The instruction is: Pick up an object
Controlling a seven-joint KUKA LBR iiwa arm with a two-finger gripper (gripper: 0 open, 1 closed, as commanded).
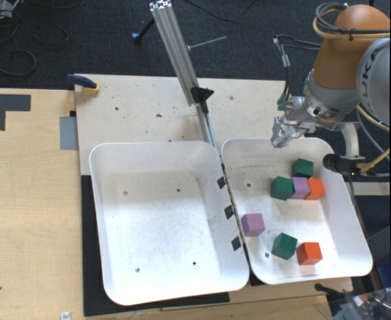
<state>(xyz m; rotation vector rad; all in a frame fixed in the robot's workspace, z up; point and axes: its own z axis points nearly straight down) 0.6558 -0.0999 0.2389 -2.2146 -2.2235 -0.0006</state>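
Two shallow white bins are seen side by side on a pale bench (148, 109). The left bin (108, 179) is flecked with dark specks. In the right bin (355, 245) seven small cubes are found. Toward its far side a cluster is formed: a dark green cube (302, 167) at the back, and in front of it a green cube (282, 188), a lilac cube (300, 187) and an orange cube (315, 189) set in a touching row. Nearer the front, a purple cube (252, 224) is placed close to the wall shared by the bins, well apart from the cluster. A further green cube (284, 245) and a red-orange cube (308, 253) are set just beside each other near the front rim.

The gripper (283, 136) is seen over the far edge of the right bin, behind the cluster and apart from every cube. Nothing is seen between its fingers; whether they are spread or closed cannot be told.

A slanted aluminium bar (178, 49) with a checkered tip is seen above the bench, and a blue-and-yellow clamp (82, 82) is fixed at the bench's far left corner. No writing or brand can be read anywhere.
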